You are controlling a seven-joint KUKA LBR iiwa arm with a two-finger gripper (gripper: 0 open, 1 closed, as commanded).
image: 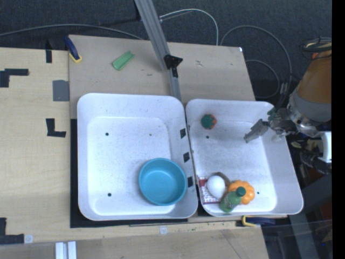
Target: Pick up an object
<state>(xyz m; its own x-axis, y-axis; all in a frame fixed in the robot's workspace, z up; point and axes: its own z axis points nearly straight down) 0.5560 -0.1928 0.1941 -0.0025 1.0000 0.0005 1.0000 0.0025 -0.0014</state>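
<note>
Though looking hard at the gripper (252, 135), cannot tell its state, apart or together. Hangs over the right bin (237, 163), close to the outer wall, tip aimed toward the left bin (108, 144). Nearest pick: small round ball (208, 121), off on the left-bin side, alone, nothing in between. Farther off, by the near wall: white egg (216, 186), orange toy (243, 192) and green bottle (230, 201), bunched together, probably harder to grab. Over in the left bin: blue bowl (162, 181).

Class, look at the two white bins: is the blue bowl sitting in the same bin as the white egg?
No. The blue bowl sits in the left bin, while the white egg lies in the right bin.
</note>
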